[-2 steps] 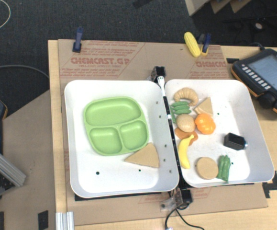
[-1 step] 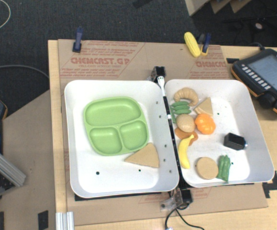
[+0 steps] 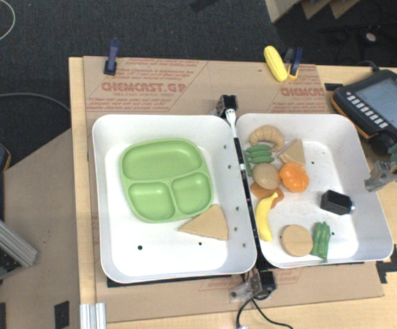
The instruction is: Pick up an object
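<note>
Camera view: I see the left bin (image 3: 109,204) holding a green divided tray (image 3: 165,179) with a tan wedge (image 3: 207,223) just near-right of it. The right bin (image 3: 363,204) holds a banana (image 3: 262,218), orange (image 3: 294,177), croissant (image 3: 267,136), black block (image 3: 336,201) and round cracker (image 3: 296,240). Claw state: I cannot tell.

Toy foods lie loose in the right bin (image 3: 363,157): orange (image 3: 294,177) central, banana (image 3: 263,216) toward its left wall, black block (image 3: 336,201) right of the orange.
</note>
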Robot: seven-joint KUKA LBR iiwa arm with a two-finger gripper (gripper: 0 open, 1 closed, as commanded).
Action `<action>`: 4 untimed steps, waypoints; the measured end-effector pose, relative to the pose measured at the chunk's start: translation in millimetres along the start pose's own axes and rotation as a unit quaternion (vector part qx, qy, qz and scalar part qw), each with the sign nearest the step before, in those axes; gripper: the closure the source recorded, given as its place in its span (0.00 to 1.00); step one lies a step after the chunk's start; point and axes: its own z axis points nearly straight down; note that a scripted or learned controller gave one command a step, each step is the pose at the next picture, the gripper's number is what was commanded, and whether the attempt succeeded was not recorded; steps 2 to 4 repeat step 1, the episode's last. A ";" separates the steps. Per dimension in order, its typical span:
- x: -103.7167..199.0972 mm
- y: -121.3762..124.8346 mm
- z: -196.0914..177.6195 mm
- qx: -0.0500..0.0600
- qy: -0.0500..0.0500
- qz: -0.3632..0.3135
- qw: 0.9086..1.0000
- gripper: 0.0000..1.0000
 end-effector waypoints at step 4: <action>20.8 -0.2 -267.4 -0.019 -0.007 -0.001 1.000 1.00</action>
